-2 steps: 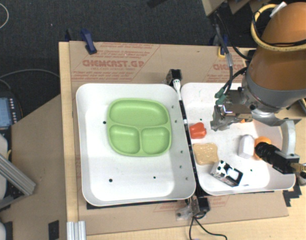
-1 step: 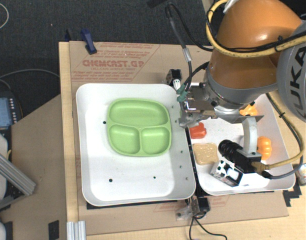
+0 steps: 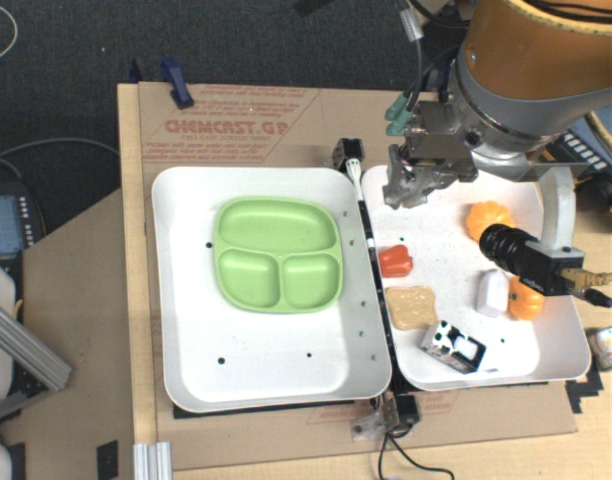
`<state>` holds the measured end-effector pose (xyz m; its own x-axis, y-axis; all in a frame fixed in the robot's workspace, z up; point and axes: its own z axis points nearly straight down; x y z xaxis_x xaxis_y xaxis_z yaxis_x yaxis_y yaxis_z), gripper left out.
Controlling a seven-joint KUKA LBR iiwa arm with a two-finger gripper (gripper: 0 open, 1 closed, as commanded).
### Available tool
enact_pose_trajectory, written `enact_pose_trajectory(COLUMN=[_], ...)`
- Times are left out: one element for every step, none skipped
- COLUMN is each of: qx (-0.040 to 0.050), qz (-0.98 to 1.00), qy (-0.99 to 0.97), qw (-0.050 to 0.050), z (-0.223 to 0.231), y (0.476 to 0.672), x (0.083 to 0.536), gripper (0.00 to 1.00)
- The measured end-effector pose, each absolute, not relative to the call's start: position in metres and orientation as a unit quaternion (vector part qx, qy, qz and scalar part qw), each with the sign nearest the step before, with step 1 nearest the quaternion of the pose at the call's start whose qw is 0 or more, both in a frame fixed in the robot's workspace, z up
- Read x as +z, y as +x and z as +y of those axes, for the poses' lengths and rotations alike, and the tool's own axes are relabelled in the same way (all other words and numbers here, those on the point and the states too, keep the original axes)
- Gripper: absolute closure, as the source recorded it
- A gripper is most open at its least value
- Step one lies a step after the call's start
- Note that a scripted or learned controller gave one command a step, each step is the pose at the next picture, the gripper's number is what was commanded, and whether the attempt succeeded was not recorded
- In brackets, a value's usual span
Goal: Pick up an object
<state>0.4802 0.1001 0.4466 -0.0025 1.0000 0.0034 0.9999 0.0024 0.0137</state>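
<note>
Your gripper (image 3: 406,193) hangs over the far corner of the right bin (image 3: 441,236), close to the twin rims (image 3: 365,230) where the two bins meet. Those rims bar any low sideways pass toward the left bin (image 3: 186,353). The floor showing just around the gripper is bare.

Nearer the camera from it, a red piece (image 3: 394,260) and a tan slice (image 3: 411,307) block the lane along the rims. On its side away from the rims sits an orange item (image 3: 486,218). An open strip of floor runs between that and the red piece.

Beyond the rims, a green divided plate (image 3: 278,253) occupies the left bin's middle, with free room along its walls.

Dark carpet floor (image 3: 66,28); brown cardboard sheet (image 3: 286,143) (red print) covering bench; blue clamp (image 3: 176,83) at far edge.
</note>
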Motion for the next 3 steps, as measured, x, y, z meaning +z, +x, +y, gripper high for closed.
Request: enact_pose_trajectory(qx=[-0.0021, 0.0038, -0.0042], qz=[0.708, 0.709, 0.709], qy=[0.706, 0.705, 0.705], qw=[-0.002, 0.002, -0.003], z=[0.128, 0.181, 0.228], y=[0.479, 0.496, 0.477], x=[0.41, 0.463, 0.396], gripper=[1.0, 1.0, 1.0])
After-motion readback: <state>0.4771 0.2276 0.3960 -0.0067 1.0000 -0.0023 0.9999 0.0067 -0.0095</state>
